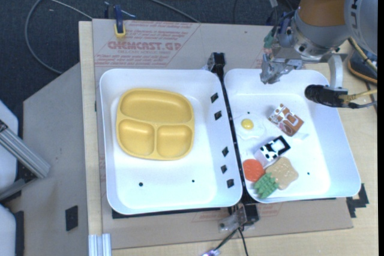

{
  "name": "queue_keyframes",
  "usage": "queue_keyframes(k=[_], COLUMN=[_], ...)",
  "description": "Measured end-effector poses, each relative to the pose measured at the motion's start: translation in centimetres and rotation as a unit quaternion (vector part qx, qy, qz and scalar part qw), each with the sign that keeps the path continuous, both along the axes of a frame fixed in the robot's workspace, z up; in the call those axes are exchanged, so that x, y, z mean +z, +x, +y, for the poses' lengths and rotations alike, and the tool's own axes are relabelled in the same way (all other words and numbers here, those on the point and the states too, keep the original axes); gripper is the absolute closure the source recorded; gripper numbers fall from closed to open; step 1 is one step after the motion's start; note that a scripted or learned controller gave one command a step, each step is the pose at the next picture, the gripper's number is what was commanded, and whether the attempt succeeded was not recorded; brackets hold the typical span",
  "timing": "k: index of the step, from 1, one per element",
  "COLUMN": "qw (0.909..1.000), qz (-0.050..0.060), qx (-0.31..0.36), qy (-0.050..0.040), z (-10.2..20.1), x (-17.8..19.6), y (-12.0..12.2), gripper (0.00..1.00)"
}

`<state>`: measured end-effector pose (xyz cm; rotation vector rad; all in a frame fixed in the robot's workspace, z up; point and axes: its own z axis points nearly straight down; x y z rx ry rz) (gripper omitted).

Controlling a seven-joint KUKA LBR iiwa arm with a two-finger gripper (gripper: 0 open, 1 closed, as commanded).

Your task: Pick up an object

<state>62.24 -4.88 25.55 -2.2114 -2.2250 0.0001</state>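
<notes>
Nearest us, toast (283,173) and green leaf (264,186) look light and stiff; we would pinch the toast's edges. Hand (273,73) hovers, holding nothing.

Two shallow white bins side by side: left bin (114,147), right bin (342,147). In left bin, 1 yellow plate (156,123) w/ 3 compartments. In right bin, 6 small toy food items approx.: 1 fried egg (247,125), 1 brown-and-white piece (286,120), 1 black-and-white piece (273,148), 1 red-orange round piece (253,169), 1 tan toast-like piece (282,173), 1 green piece (264,186). Along the divider betw. the bins, 4 small black clips (216,98) visible. On the cardboard behind, 1 blue-and-yellow clamp (119,19). 1 arm, 1 gripper (273,74).
</notes>
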Motion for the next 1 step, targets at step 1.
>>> queue_keyframes(k=[1], qw=[1.0], qz=[0.0], qx=[0.0], qy=[0.0], z=[5.46], x=[0.45], y=[-0.94], gripper=[1.0])
